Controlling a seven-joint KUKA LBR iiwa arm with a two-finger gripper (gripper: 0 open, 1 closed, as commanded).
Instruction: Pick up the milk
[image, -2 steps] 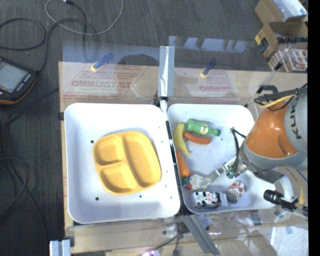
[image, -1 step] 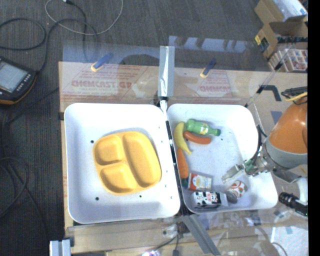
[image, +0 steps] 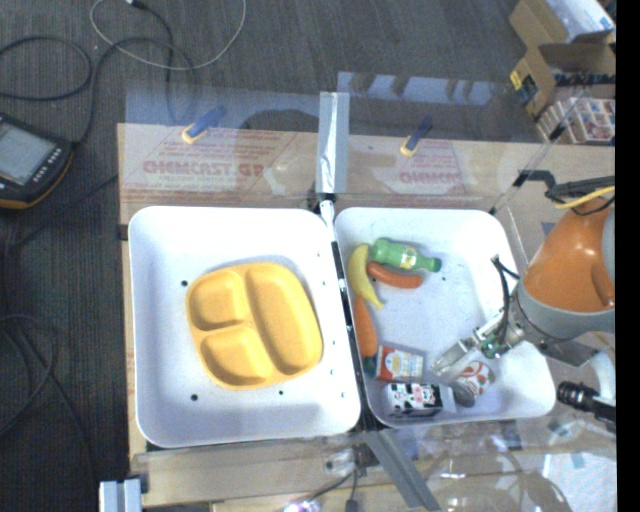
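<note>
The milk (image: 414, 398) is one small carton, white with black patches, lying at the near edge of the right bin (image: 500, 240), beside one orange-red carton (image: 398, 362). Its lettering is too small to read. The tool (image: 458, 358) hovers just right of it; whether it is apart or together cannot be told. The left bin (image: 160, 400) holds one yellow tray (image: 255, 322).
</note>
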